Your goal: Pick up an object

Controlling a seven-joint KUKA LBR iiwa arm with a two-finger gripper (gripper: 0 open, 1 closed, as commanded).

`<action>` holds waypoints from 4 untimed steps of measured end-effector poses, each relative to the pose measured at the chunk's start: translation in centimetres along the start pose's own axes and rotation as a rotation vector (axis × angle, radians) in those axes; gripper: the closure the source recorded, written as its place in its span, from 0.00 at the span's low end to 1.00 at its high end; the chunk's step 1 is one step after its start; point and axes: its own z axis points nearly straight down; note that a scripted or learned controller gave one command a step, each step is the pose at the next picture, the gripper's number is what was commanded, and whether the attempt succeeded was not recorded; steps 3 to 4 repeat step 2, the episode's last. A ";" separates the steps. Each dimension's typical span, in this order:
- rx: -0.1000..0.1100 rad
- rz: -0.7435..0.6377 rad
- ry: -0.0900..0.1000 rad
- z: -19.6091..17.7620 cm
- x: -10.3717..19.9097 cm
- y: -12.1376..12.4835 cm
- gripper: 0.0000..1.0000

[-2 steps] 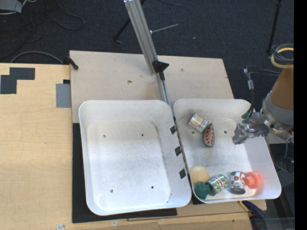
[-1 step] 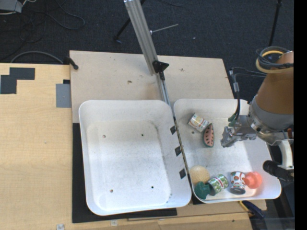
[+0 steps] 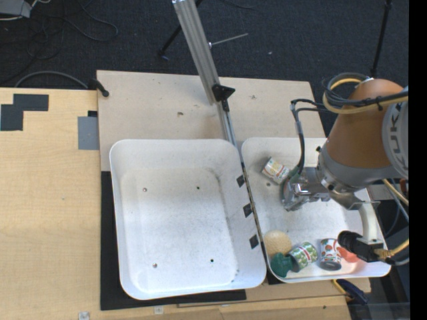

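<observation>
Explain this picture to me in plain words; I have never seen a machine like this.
One camera looks down at a slant on a bench with two shallow white bins, the left bin and the right bin. The grey and orange shape at the right is a robot arm; its gripper, a two-finger claw, hangs over the right bin. Its job is picking up an object. Near the gripper lies a small pale packet. Along the near edge sit a tan ball, a green toy and two small cans. I cannot tell whether anything is held.
</observation>
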 end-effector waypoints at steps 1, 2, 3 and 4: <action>0.000 0.000 0.000 -0.5 5.0 -1.3 1.00; 0.002 0.000 -0.001 0.4 10.0 -1.2 1.00; 0.002 0.000 -0.001 0.4 10.0 -1.2 1.00; 0.002 0.000 -0.001 0.4 10.0 -1.2 1.00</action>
